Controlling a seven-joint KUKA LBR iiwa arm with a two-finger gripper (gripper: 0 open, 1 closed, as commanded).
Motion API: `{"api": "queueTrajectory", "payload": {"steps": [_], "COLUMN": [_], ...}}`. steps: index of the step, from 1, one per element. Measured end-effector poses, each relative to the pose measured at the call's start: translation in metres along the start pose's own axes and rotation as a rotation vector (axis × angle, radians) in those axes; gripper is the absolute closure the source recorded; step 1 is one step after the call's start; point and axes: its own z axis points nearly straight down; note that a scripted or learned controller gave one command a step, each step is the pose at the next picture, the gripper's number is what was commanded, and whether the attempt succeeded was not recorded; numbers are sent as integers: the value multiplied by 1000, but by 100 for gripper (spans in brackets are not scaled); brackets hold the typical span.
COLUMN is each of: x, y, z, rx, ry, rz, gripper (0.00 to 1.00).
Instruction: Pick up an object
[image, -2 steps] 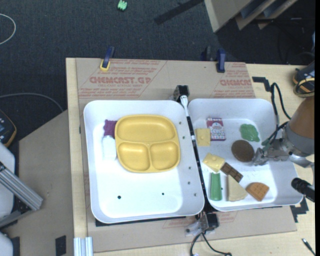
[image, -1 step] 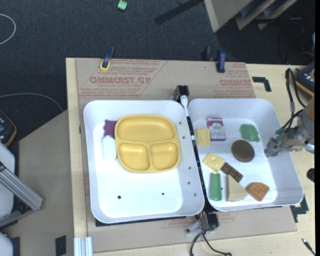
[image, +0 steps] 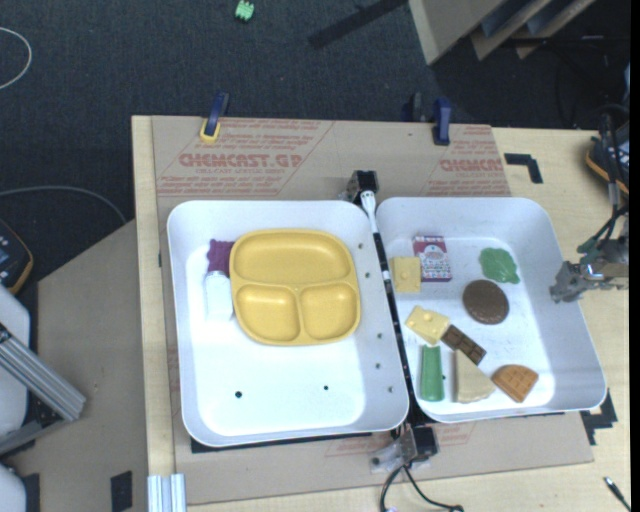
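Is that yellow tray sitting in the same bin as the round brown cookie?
No, the yellow tray lies in the left bin; the cookie is in the right bin.

We see little of the arm: just its tip at the right edge of the camera view, level with the middle of the frame

The gripper (image: 572, 283) is a small grey metal piece, pointing left. Behind it, toward the right edge, thin dark cables and bits of the wrist hardware run upward and out of frame

The gripper sits low and to the side, with nothing between its fingers that we can make out

We cannot tell from this angle how the fingers are set; the part is too small and blurred

The orange band and the grey links are outside what we can read here
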Motion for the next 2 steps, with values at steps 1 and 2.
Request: {"api": "queueTrajectory", "payload": {"steps": [1, 2], "x": [0, 49], "y": [1, 14], "z": [-11, -3], "rx": [2, 8], "ry": [1, 6], "rz": [-1, -5], "gripper": [100, 100]}}
